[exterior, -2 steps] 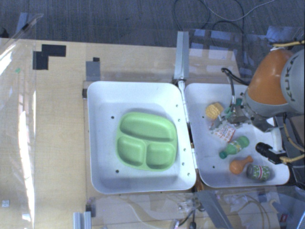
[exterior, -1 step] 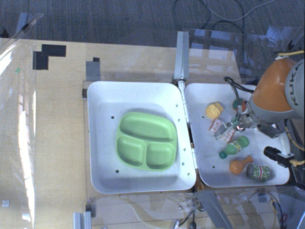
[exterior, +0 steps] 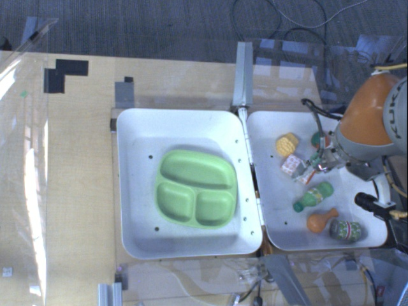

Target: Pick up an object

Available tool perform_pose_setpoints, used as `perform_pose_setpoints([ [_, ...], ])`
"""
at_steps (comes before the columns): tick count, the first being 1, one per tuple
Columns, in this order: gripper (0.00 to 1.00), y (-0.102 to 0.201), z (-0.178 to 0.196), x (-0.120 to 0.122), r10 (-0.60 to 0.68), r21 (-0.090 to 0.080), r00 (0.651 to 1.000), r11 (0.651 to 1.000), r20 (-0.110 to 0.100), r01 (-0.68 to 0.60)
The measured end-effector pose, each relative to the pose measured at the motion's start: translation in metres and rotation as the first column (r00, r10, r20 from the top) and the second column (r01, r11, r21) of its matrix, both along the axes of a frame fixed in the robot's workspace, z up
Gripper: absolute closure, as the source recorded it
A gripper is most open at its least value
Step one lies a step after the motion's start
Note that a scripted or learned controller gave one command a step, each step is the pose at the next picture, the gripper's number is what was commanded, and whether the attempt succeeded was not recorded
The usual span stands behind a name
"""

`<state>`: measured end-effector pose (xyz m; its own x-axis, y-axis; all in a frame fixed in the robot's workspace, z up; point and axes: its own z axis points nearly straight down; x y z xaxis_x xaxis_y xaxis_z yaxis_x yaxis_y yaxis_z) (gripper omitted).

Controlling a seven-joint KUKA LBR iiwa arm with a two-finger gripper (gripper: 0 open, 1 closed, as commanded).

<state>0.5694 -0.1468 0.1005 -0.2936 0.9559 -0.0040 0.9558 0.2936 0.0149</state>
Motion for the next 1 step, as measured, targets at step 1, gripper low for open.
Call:
perform_pose_setpoints([
  [1, 1.0, 0.0727, 0.1563, 0.0034, 0.022, -0.001, 1.0, 1.0, -0.006, -0.022],
])
